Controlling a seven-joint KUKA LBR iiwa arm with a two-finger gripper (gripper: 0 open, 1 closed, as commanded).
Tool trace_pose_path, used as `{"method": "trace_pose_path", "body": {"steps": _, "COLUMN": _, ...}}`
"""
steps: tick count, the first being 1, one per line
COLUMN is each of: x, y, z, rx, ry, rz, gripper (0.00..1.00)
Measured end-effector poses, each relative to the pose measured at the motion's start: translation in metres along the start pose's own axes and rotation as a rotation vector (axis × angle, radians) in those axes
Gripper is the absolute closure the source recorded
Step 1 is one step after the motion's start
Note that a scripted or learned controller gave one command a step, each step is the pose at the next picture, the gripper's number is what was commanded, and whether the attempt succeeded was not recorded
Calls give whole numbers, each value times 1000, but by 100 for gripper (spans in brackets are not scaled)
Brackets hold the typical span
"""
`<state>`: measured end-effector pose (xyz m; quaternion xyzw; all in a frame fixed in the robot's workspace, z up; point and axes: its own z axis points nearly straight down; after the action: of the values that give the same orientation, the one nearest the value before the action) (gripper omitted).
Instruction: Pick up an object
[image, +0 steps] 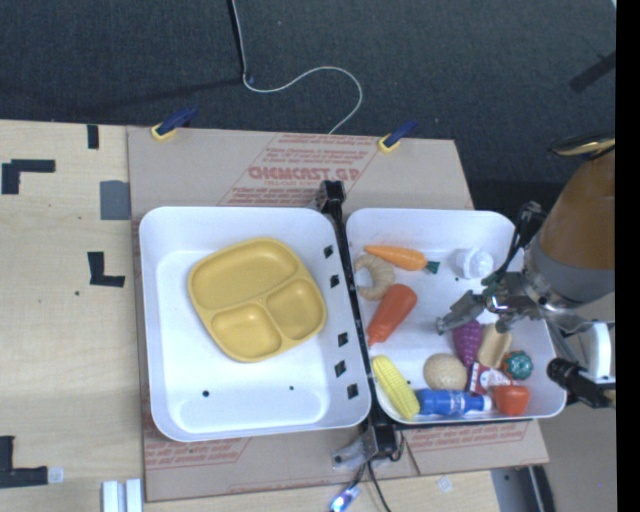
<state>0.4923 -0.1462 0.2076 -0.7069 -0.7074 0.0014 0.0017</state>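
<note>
Bench with two shallow white bins side by side is viewed from above at a slant. The left bin (165, 300) is occupied by a yellow divided plate (258, 298), lying flat near its middle. The right bin (440, 222) is crowded with small toy items: an orange carrot (397, 257) near the top, a beige ring (376, 278) just below it, a red-orange pepper (390, 312) beside the divider, a white bottle (470, 264) at the upper right, a yellow corn cob (396, 388) at the lower left, a blue tube (452, 403) along the lower wall, a tan potato-like piece (446, 372), a purple piece (466, 340), a tan stick (493, 347), a teal ball (518, 366) and a red piece (511, 399).

The arm is seen entering from the right, and the gripper (470, 313) is positioned low over the right bin, just above the purple piece. Its fingers appear spread apart; nothing is seen held between them, though contact with the purple piece cannot be judged.
</note>
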Motion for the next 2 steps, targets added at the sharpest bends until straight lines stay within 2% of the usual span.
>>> {"method": "trace_pose_path", "body": {"steps": 1, "x": 1, "y": 0, "z": -8, "rx": 4, "ry": 1, "rz": -1, "gripper": 100}}
{"method": "trace_pose_path", "body": {"steps": 2, "x": 89, "y": -5, "z": -101, "rx": -9, "ry": 2, "rz": -11, "gripper": 100}}
